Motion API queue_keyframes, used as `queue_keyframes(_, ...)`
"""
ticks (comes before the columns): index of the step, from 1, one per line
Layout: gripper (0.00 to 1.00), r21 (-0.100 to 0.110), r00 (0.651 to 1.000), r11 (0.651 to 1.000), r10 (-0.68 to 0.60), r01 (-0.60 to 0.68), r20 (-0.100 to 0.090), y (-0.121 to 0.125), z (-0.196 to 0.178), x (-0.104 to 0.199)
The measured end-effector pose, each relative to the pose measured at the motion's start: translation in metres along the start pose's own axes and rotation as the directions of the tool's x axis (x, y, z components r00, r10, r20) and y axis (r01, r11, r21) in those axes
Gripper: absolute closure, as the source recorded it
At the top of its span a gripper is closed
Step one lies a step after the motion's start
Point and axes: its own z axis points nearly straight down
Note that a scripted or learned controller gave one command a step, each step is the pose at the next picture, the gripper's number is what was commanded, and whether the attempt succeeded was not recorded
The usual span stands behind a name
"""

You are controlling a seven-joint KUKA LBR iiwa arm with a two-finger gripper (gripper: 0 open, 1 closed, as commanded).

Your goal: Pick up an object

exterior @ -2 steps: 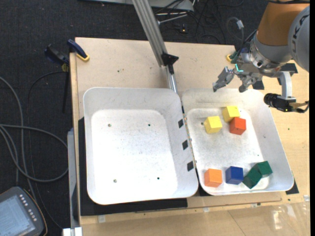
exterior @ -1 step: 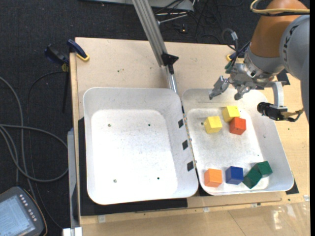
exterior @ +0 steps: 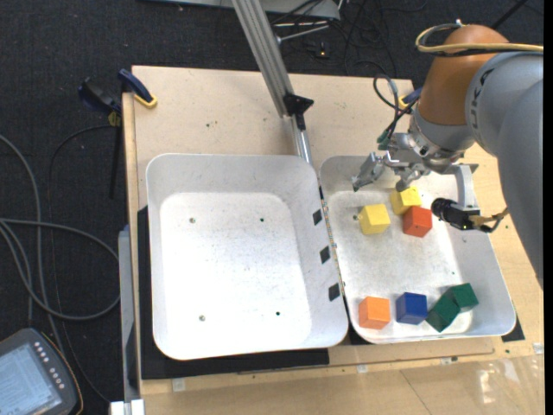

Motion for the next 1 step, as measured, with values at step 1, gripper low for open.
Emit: queue_keyframes(1,0.00,-0.009,1.000,1.000,0.002,-0.002,0.001,0.0014,0.0240,-0.0002)
